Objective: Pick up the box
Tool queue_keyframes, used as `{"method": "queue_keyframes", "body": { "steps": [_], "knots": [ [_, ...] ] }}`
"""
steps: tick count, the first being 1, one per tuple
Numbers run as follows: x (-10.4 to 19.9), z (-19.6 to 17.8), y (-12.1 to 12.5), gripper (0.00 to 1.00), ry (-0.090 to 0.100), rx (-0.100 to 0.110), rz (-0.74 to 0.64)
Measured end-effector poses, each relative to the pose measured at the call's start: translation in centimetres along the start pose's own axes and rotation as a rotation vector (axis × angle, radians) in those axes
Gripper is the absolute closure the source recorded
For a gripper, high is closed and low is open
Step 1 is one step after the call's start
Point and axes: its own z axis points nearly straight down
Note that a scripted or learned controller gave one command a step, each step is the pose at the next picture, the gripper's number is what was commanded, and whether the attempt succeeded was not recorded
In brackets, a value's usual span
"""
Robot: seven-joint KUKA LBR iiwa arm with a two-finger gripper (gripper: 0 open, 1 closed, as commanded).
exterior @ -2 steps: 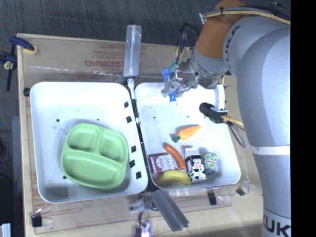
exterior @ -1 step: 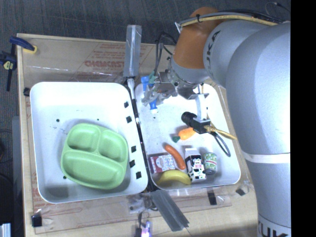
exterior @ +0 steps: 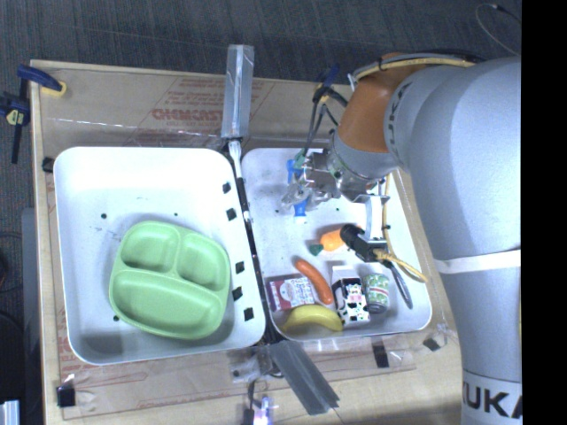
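Wooden surface (exterior: 133,96) under everything, bearing two white bins side by side. Grey arm (exterior: 461,166) in from 3 o'clock, orange band above the wrist, bent over the 12 o'clock end of the right bin (exterior: 266,171).

Left bin (exterior: 80,166) at 9 o'clock of the view. Holds a green divided plate (exterior: 173,277), lying flat toward the bin's 6 o'clock half.

End effector (exterior: 306,184) low over the right bin's 11 o'clock part, near the floor there. Released or clenched: cannot tell. Nothing seen grasped.

Clustered along the right bin's 6 o'clock wall, well apart from the end effector:
- Banana (exterior: 312,319) at 6 o'clock, lying against the wall.
- Maroon box (exterior: 285,292) at 7 o'clock, flat, just above the banana's stem end and close to the divider between the bins.
- Red-orange sausage-shaped piece (exterior: 312,279) slanting just beside the maroon box at its 2 o'clock.
- Black-and-white carton (exterior: 352,301) at 5 o'clock, beside the banana's tip.
- Small can (exterior: 378,290) at the carton's 3 o'clock, close beside it.

Orange piece (exterior: 331,241) near the bin's middle.
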Motion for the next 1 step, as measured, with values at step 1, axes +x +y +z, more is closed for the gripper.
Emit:
{"method": "queue_keyframes", "body": {
  "steps": [1],
  "knots": [
    [8.99, -6.03, 1.71, 1.00, 0.001, -0.002, -0.009]
  ]
}}
